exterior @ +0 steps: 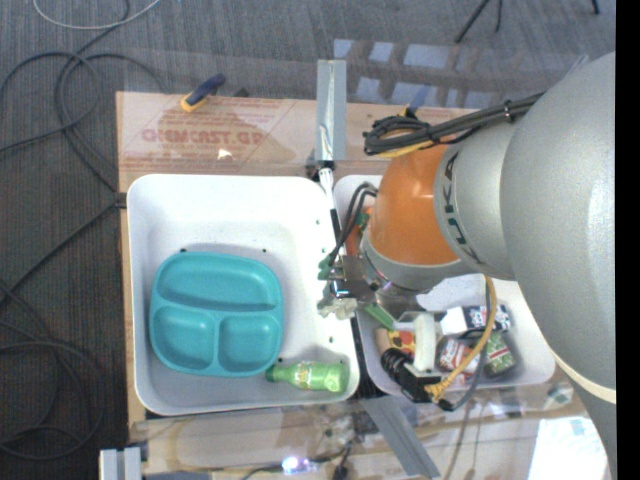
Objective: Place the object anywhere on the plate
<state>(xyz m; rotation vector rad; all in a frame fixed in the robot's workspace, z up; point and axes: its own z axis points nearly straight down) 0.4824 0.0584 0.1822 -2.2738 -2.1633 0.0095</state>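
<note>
**A:** Start with the gripper. What is it doing?

**B:** It hangs at the divider between the two bins, just right of the left bin and its inner wall. The arm's orange band and grey body cover most of it, so I cannot tell whether it is spread or closed, or whether anything sits in it.

**A:** And the object?

**B:** A green bottle lies on its side on the floor of the left bin, below the gripper and well apart from it, near the bin's bottom right corner.

**A:** How does it stand to the plate?

**B:** The teal plate, with three compartments, lies flat in the same bin. The bottle is just beside the plate's lower right corner, off it, its cap end pointing toward the plate.

**A:** Anything right of the gripper?

**B:** The right bin holds a jumble of small packages under the arm; I cannot make them out singly.
</note>
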